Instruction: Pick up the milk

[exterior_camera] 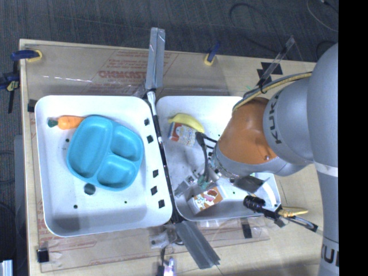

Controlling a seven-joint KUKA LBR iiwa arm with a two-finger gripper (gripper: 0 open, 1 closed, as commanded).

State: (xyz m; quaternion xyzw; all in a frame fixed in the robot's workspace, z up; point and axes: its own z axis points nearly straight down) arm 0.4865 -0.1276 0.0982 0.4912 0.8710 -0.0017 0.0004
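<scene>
We find two small cartons in the right bin (241,214), and we cannot say with confidence which is the milk. One carton (206,199), white with red and brown print, lies near the bin's front wall, just below the gripper (198,183). The other carton (183,133), white with an orange-red label, lies toward the bin's back left, touching a yellow banana (187,120).

The gripper sits low over the bin floor, close above the front carton. Its fingers are masked by the wrist and cabling, so we cannot tell whether they are apart or together, nor whether they touch the carton. The orange band (244,137) and grey arm (305,122) cover most of the bin's right half, hiding whatever lies under them.

The left bin (46,211) holds a blue divided plate (105,152), an orange carrot (69,121) at its back left corner, and a small dark round item (89,189) we cannot identify.

Both bins rest on a pale wooden bench (86,68) with faded red lettering, a metal bar (154,59) rising along the seam between them. A blue clamp (26,55) grips the bench's back left corner. Beyond the bench lies dark carpet (172,7) with loose cables. The arm is cut off at the right edge.
</scene>
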